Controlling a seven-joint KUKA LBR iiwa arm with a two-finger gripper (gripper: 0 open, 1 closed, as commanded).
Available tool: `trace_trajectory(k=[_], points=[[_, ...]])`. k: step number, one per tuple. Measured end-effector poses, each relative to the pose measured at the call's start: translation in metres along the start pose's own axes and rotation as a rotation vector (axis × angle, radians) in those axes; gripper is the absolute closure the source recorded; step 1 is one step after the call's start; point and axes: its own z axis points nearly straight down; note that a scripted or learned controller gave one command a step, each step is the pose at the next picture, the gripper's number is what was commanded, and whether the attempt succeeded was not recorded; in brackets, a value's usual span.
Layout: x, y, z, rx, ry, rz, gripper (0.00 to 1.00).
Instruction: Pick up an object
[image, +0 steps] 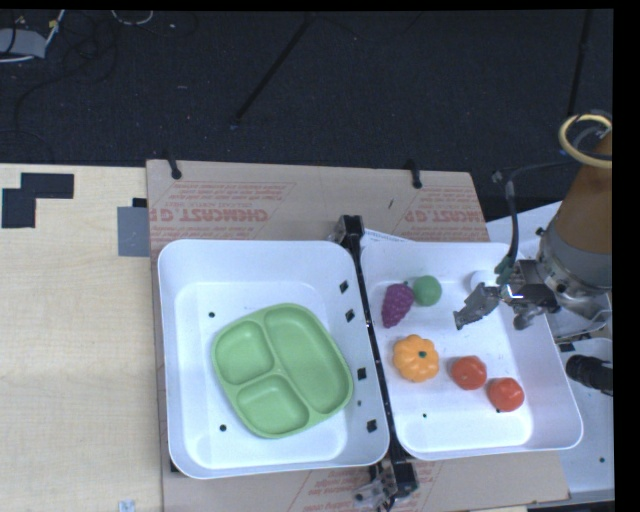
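Right bin (545, 425): my gripper (497, 308) hangs over its upper right | jaws spread, empty | arm cropped at frame edge | pumpkin (416, 359), two tomatoes (468, 373) below.

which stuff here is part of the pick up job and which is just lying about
Job: gripper; purple grapes, green ball, orange pumpkin, two red tomatoes, all in the right bin.

Lying about: green divided plate in the left bin; cardboard sheet.

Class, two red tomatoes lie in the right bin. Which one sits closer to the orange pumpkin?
The left tomato, lying just right of the pumpkin. The other tomato lies farther right and lower in the bin.
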Motion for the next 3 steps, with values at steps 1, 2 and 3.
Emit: trace_trajectory(k=[1,2,3], points=[[0.000,0.002,-0.005,-0.011,-0.002,-0.002,0.00],[0.005,-0.001,0.039,-0.006,-0.001,-0.002,0.00],[0.003,0.008,0.089,-0.007,-0.001,-0.001,0.00]])
